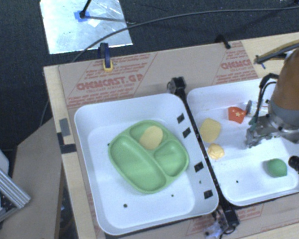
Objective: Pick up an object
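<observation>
In the right bin (239, 189) lie a red-orange piece (235, 114) near the back, a larger yellow piece (210, 129), a smaller yellow piece (215, 151) beside the divider, and a green ball-like object (276, 167) at the front right. My gripper (254, 136) hangs low over the right bin's middle, between the red piece and the green object, touching neither. The arm's grey body and orange band (298, 87) cover the bin's right side.
The left bin (105, 209) holds a green divided plate (144, 157) with a yellow piece (151, 137) in its upper compartment. Black clips sit along the divider (194, 148) between the bins. Cables run across the bench behind.
</observation>
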`<control>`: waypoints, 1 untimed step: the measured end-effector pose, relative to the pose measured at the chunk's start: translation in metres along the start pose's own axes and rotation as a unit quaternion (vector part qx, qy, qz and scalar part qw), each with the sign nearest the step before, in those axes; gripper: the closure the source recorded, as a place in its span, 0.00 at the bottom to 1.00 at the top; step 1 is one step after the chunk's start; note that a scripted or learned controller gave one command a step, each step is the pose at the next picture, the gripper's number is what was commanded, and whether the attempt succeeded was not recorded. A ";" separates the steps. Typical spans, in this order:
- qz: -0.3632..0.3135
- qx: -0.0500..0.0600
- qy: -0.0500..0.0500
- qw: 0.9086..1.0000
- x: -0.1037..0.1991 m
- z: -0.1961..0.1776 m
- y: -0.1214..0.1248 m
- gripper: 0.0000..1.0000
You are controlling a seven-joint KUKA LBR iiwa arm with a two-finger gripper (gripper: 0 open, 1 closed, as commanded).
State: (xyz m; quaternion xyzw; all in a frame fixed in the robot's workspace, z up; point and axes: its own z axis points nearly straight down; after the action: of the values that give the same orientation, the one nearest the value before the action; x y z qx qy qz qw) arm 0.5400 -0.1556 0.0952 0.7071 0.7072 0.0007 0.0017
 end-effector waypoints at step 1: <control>0.001 -0.001 0.000 1.000 -0.007 -0.057 -0.006 1.00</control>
State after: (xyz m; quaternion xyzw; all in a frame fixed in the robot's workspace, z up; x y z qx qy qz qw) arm 0.5336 -0.1621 0.1523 0.7075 0.7067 0.0013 0.0026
